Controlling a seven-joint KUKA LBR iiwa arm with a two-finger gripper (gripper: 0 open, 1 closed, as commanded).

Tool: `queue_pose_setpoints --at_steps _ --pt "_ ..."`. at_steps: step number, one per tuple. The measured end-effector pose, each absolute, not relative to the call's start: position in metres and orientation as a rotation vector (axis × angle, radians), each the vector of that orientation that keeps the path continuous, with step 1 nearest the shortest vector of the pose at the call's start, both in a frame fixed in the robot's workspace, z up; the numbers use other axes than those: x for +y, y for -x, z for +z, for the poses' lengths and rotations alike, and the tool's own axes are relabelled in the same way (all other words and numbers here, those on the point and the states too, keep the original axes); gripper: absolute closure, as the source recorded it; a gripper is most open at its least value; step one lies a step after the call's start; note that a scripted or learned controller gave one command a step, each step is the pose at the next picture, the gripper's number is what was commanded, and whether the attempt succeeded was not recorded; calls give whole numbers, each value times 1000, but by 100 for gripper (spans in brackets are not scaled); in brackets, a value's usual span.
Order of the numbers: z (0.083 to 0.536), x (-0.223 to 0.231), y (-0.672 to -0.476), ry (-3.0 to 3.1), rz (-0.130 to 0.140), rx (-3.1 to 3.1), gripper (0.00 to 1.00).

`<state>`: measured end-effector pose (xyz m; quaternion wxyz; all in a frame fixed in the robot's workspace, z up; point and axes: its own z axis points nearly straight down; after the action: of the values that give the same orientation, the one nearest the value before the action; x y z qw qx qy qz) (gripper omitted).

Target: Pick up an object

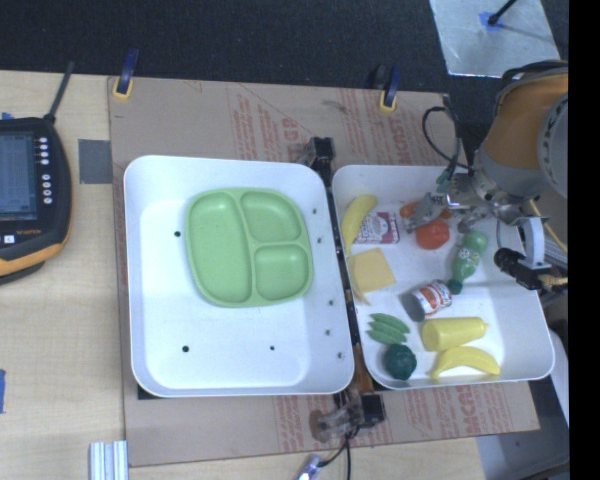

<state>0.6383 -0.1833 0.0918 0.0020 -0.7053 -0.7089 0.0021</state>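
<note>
My gripper (458, 210) hangs over the far right part of the right bin (536, 318), on the grey arm with its orange band. A red tomato (432, 235) lies just below and left of it, with a small orange piece (410, 209) beside that. A green bottle (467, 258) lies directly in front of the gripper. Nothing shows as held. Other items in this bin: a curved yellow banana (358, 218), a red-and-white packet (382, 228), a cheese slice (372, 270), a small can (433, 297), a yellow block (453, 332), a second banana (467, 364), green pods (387, 326) and a dark green broccoli (399, 361).
The left bin (160, 298) holds a light green divided plate (248, 245). A handheld control pendant (15, 193) lies at the bench's left edge. Cables and a black fitting (520, 266) hang by the arm at the right bin's right rim.
</note>
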Motion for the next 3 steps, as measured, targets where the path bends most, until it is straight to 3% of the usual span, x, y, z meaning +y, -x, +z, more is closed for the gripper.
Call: queue_pose_setpoints --at_steps 1,2,3 --pt "92 -174 -626 2214 7 -2223 0" --pt "92 -146 -655 2214 5 -2229 0" --pt "152 -184 -657 2219 1 -2223 0"
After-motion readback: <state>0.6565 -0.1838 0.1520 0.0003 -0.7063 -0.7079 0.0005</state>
